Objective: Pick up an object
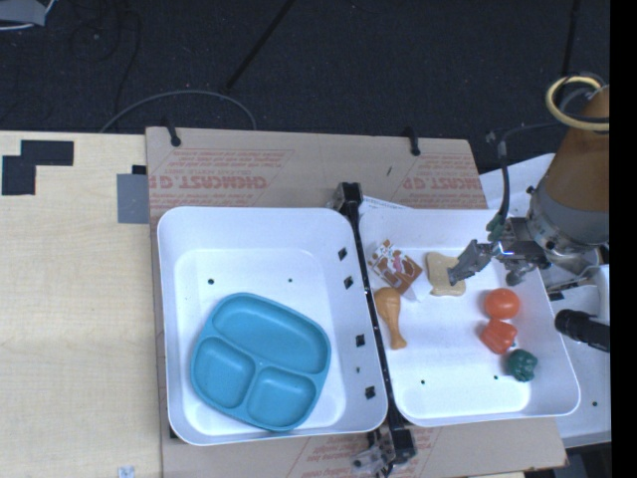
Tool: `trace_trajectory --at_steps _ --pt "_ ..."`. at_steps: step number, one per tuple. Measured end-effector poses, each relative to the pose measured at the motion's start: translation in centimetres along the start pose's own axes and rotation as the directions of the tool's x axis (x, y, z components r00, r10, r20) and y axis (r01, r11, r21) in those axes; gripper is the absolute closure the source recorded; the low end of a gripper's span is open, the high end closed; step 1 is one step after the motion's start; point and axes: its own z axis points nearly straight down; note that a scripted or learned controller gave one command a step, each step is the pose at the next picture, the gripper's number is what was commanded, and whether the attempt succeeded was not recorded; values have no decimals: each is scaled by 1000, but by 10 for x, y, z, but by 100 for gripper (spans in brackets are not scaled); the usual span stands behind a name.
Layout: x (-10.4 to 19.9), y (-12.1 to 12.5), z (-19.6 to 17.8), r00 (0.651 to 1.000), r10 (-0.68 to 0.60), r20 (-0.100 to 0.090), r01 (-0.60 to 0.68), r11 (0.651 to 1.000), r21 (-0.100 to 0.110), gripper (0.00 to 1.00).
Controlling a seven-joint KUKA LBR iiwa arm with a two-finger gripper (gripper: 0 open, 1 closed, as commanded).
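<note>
Left bin [179, 237] holding a blue plate [261, 360]; right bin [557, 396] with drumstick [390, 317], wrapper [395, 265], tomato [502, 304], pepper [499, 336], broccoli [521, 365], and the gripper [466, 264] over a beige piece [443, 273].

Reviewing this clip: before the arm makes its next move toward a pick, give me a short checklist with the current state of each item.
1. Gripper over the right bin: ok, it sits above the beige piece.
2. Object seen between the fingers: not ok, nothing visibly held.
3. Finger opening: cannot tell at this angle.
4. Neighbours apart from the target: ok, tomato, red pepper, broccoli and drumstick lie separate.
5. Blue divided plate out of the way: ok, it lies in the left bin.
</note>
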Motion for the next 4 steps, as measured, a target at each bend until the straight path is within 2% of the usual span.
trace_trajectory --at_steps 1,2,3,4 --pt "-6 7 53 1000 0 -1 0 1000 5 0" --pt "-12 1 114 1000 1 -1 -1 1000 6 0" --pt "-11 1 161 1000 1 0 -1 1000 -1 0" --pt "-12 2 149 1000 5 0 -5 1000 -1 100"
